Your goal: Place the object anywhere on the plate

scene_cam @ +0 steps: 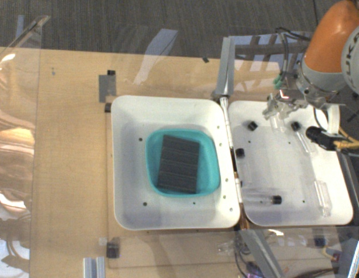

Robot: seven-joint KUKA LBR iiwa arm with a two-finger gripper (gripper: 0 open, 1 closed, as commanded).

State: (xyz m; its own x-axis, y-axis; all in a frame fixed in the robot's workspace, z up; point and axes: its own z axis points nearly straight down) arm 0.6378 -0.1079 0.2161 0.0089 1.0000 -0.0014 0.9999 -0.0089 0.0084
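Fingers (274,110) of the gripper (284,112) are showing as pale, clear prongs spread somewhat apart, with nothing sitting between them. They are hanging over the far part of the right bin (295,213), well away from the plate (211,155).

Lying flat on the plate is the object (179,164), a dark charcoal rectangular block with faint ridges running across its top face. It is resting near the plate's middle, turned slightly off square, its long side running away from the camera. The plate itself is teal, a rounded square, sitting in the left bin (127,155).

Reaching in from beyond the plate's right side, the arm (333,36) is showing its orange band high at the corner, the grey wrist below it pointing down toward the right bin, with cables trailing beside it
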